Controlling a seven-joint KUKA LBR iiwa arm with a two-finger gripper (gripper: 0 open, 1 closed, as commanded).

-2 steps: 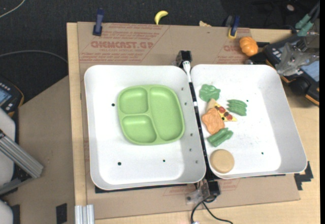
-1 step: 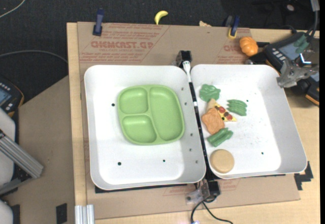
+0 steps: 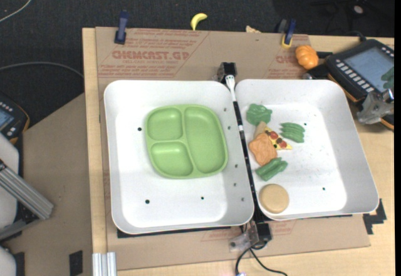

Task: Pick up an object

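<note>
The right bin [image 3: 338,143] holds a cluster of toy food near its left wall. In it are a green leafy piece [image 3: 257,113], a green pod-like piece [image 3: 292,131], a pizza slice [image 3: 276,139], an orange-brown chunk [image 3: 262,150] and another green piece [image 3: 271,169]. A round tan bun [image 3: 274,198] lies at the bin's front left. My gripper [image 3: 378,106] shows as a grey shape at the right edge, outside the right bin and well away from the food. Nothing is seen in it.
A green divided plate [image 3: 186,141] sits in the left bin [image 3: 125,193]. An orange ball [image 3: 306,56] and a black pendant [image 3: 363,69] lie behind the right bin. A yellow banana [image 3: 198,19] and blue clamps [image 3: 121,28] mark the back edge.
</note>
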